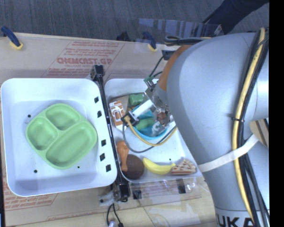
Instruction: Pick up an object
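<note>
Altogether two white bins, one green plate, one banana, pincer state unclear.

1. "CHEMCAST GP" in red print, with smaller lines I cannot read, on the brown board under the bins.
2. White letters "UKA", cut off at the frame edge, on the arm's base at bottom right.

One fixed camera above bench, slanted downward, both white bins framed
</note>
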You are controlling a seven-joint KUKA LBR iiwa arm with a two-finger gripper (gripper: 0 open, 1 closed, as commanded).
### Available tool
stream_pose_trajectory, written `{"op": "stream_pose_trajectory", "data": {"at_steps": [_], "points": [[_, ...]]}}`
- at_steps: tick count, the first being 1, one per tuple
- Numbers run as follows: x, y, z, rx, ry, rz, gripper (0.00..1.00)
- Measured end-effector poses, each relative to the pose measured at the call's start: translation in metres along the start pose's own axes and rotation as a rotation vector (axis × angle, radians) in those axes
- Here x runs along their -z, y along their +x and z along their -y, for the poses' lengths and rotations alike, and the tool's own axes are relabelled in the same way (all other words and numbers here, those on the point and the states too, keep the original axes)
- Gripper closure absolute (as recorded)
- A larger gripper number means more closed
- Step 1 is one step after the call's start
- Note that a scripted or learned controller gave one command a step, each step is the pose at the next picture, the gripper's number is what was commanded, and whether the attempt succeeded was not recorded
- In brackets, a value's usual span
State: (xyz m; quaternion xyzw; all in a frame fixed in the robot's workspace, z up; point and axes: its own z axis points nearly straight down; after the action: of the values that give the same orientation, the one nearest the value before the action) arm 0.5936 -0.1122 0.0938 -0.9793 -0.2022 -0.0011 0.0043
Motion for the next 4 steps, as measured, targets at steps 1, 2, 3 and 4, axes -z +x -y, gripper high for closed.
{"op": "stream_pose_trajectory", "data": {"at_steps": [1,2,3,4], "points": [[-0.001,-0.04,0.039,-0.141,-0.001,0.008,0.0],[-0.002,0.042,-0.002,-0.004,0.015,0.041,0.0],[-0.002,-0.02,0.021,-0.094,0.002,0.011,0.0],[0.001,-0.098,0.005,-0.194,-0.008,0.0,0.0]]}}
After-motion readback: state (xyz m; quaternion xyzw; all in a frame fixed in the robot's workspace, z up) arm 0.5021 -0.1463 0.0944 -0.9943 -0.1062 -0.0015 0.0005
